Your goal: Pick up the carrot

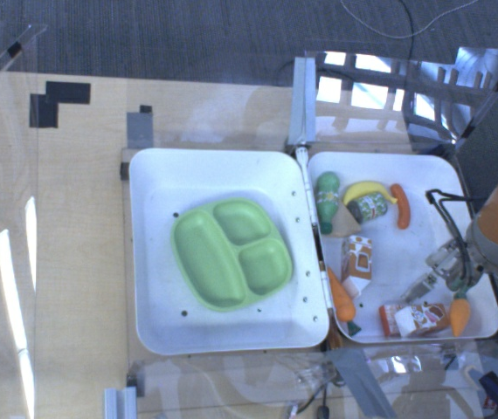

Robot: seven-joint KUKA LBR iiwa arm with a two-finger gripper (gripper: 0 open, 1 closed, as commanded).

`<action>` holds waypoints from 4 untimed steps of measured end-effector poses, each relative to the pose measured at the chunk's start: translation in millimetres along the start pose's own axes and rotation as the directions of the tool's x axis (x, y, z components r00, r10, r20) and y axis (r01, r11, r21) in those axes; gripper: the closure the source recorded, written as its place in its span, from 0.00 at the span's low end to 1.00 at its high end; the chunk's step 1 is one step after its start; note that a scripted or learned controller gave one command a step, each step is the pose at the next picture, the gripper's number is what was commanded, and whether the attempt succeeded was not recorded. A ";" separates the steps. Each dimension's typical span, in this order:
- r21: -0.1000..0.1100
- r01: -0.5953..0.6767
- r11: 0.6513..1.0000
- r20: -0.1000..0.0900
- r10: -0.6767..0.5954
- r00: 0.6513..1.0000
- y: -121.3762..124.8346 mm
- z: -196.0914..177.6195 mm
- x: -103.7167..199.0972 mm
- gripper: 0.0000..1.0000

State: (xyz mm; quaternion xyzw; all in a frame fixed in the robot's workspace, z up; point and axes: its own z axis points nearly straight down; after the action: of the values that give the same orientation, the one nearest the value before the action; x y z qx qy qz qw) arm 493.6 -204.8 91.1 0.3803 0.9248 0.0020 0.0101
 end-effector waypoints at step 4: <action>-0.008 0.004 1.000 0.007 -0.004 1.000 4.8 -22.1 -2.4 1.00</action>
State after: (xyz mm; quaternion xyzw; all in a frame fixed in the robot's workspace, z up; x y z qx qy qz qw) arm 498.2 -203.0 113.3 0.3783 0.9256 0.0043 0.0150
